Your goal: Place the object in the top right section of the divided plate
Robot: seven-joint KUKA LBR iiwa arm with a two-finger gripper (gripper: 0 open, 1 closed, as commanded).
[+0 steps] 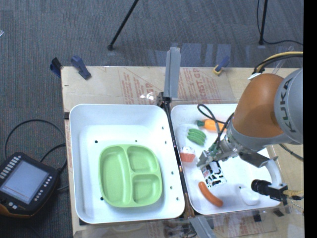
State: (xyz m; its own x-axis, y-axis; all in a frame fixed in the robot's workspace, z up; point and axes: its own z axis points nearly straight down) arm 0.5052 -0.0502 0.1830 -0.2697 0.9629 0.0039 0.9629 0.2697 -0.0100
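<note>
Down near the front of the right white bin you see a little orange sausage toy, and just above it hangs the black-and-white end effector of the grey and orange arm. You cannot tell from this picture how it is set, or if it has picked anything.

Close by are a small red and white toy, a bumpy green veggie toy, an orange carrot toy and a small white lump. They lie near each other, so the end effector may bump one or grab the wrong one.

Your green plastic divided plate sits in the left white bin, well apart from the toys. Its top right section is small. A thing carried over the wall between the bins could slip out, or land in the next section instead. A loose grip would cause that, I think.
</note>
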